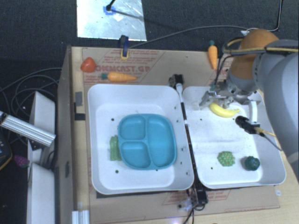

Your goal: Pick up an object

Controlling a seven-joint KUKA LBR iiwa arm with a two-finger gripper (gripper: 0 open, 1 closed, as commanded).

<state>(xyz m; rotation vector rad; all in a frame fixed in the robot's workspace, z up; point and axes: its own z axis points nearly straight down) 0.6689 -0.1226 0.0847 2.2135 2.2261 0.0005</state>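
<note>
- My hand [216, 97] hangs at 12 o'clock of the right white bin [271, 174], just above the yellow plastic banana [223, 110].
- Finger state: cannot tell.
- Step: approach. Next: descend, close on the banana.

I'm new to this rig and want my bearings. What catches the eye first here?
The blue divided plate in the left bin stands out most. In the right bin, the grey arm's tool hangs by a yellow banana, with two small green items nearer the front.
</note>
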